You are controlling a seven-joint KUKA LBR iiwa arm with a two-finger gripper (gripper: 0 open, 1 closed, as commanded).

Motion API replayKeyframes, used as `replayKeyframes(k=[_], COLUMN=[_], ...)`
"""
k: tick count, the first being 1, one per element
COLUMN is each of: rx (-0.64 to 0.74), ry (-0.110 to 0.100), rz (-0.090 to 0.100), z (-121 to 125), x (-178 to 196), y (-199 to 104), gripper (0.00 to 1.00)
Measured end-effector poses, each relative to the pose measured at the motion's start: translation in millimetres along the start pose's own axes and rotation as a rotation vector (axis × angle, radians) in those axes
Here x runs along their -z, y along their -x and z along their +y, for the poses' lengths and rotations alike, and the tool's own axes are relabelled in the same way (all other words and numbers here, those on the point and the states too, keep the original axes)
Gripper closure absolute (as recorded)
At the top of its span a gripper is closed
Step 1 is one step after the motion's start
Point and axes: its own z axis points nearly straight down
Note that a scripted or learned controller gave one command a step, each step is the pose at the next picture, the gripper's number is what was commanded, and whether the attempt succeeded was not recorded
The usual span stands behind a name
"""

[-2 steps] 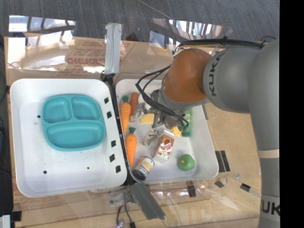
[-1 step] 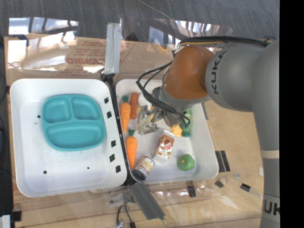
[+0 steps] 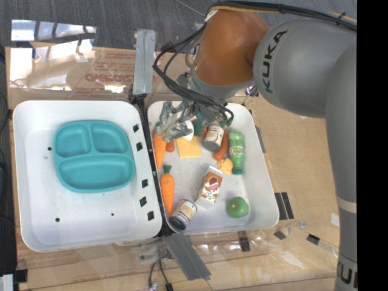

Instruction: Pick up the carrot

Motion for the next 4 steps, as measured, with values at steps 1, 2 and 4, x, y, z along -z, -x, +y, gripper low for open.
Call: replayKeyframes(k=[1, 2, 4], rx=[0.115, 0.121, -0.289], ry=[0.006, -0.001, 0.0], rz=[0.013, 0.0, 0.011], z=[-62.5, 17.3, -76.4], x=[-70.3, 20.8, -35.3], y=[-41.8, -54.5, -7.3], gripper=[1.0, 1.0, 1.0])
